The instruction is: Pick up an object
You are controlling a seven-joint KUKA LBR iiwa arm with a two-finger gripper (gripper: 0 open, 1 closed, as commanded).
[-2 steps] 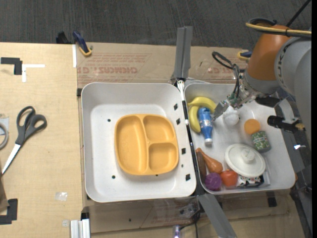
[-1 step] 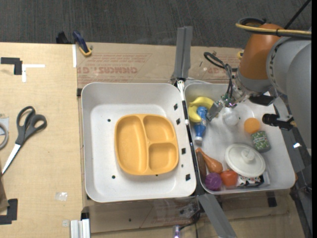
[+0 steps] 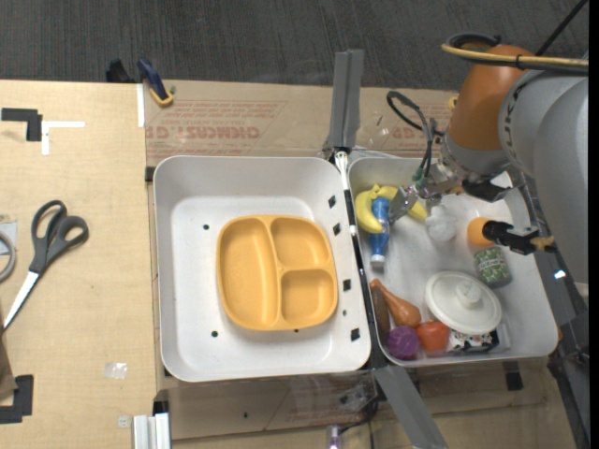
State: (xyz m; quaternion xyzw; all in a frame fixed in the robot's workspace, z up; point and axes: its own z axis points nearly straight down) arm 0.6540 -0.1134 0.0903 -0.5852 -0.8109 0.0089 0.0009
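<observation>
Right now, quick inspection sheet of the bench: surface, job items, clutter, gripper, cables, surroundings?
Surface: wooden bench, two white bins side by side.
Job's things: right bin holds a yellow-and-blue toy, white lid, purple ball, green patterned jar.
Clutter: yellow divided tray in left bin; scissors on bench.
Grippers: gripper low beside the toy; grasp unclear.
Cables: black cable looped near wrist.
Surroundings: cardboard sheet behind bins.

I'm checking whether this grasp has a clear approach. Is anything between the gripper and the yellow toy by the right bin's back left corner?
Nothing visible does: the gripper is right beside the yellow toy, with the blue tube lying just below them.
</observation>
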